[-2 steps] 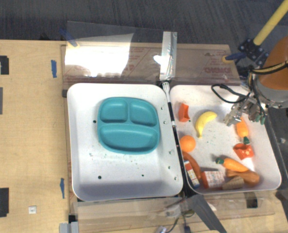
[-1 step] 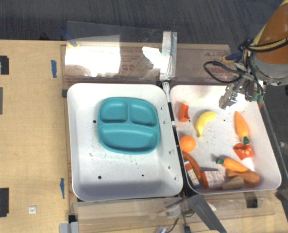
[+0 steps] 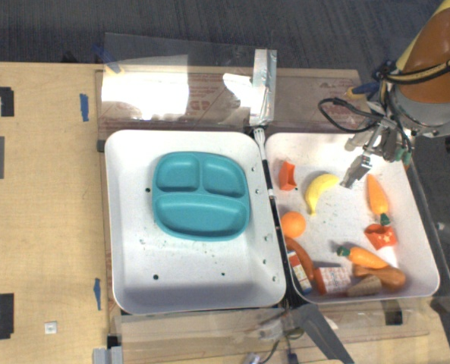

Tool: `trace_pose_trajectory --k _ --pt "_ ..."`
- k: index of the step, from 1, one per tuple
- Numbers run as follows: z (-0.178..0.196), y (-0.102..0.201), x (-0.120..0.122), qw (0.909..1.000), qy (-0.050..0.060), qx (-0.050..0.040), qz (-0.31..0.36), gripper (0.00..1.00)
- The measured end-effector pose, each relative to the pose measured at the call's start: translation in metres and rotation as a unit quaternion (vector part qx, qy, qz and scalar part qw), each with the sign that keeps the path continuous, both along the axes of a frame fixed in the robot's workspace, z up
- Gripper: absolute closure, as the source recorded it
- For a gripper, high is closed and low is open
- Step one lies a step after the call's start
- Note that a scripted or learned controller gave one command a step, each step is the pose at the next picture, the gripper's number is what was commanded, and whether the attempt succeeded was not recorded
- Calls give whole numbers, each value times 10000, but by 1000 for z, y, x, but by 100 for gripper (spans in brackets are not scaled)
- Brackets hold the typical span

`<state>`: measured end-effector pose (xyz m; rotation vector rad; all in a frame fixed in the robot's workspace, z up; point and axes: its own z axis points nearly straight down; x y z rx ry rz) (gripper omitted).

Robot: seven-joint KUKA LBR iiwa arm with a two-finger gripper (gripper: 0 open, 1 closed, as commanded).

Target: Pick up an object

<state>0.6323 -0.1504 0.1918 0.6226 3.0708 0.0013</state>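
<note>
Two white bins sit side by side on your bench; the right bin holds a banana. Your gripper hovers just right of the banana, whether open or closed you cannot tell.

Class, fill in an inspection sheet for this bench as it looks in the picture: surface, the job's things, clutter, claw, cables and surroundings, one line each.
Surface: wooden bench bearing a left bin and a right bin, side by side.
Job's things: right bin holds a banana, an orange ball, carrots and other toy foods along its near edge.
Clutter: teal divided plate in the left bin; blue tape marks on the bench.
Claw: claw hangs over the right bin, just right of the banana, holding nothing.
Cables: black cables looped near the wrist.
Surroundings: clear plastic sheet behind the bins; dark floor.
</note>
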Motion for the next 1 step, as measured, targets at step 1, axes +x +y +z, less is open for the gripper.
trace_pose_trajectory --k 1 --pt "-86 -75 -24 9983 45 0 576 0"
